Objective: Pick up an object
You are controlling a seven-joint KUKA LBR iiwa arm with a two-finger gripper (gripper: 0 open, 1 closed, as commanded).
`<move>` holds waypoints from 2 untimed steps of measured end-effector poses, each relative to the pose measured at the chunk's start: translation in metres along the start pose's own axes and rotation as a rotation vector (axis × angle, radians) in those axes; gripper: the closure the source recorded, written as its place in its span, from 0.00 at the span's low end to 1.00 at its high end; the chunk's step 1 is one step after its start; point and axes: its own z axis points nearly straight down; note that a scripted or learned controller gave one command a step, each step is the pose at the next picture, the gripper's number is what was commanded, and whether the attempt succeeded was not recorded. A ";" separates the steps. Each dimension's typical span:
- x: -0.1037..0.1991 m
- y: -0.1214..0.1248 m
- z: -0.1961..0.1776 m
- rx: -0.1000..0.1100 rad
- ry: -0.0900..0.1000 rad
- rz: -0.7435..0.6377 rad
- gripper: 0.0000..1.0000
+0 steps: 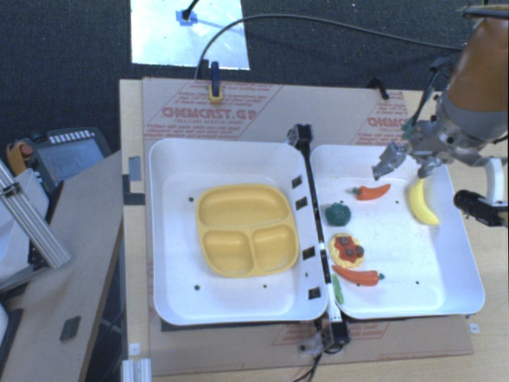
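I see the left bin [171, 213] holding a yellow divided tray [245, 229]. The right bin [445, 285] holds a banana [421, 203], two red peppers [371, 191], a green piece [338, 213] and a small pizza [348, 250]. The gripper [407, 162] hovers spread, pinching nothing.

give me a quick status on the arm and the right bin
Gripper above right bin, far end, nothing between fingers. Banana and orange pepper just below it. Nothing in the way.

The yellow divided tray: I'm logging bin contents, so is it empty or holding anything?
Empty. The yellow divided tray lies flat in the left bin, all three compartments showing bare yellow.
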 end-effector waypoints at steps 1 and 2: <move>0.000 0.002 -0.007 -0.013 -0.001 -0.002 0.00; -0.009 0.001 0.046 -0.011 -0.001 0.000 0.00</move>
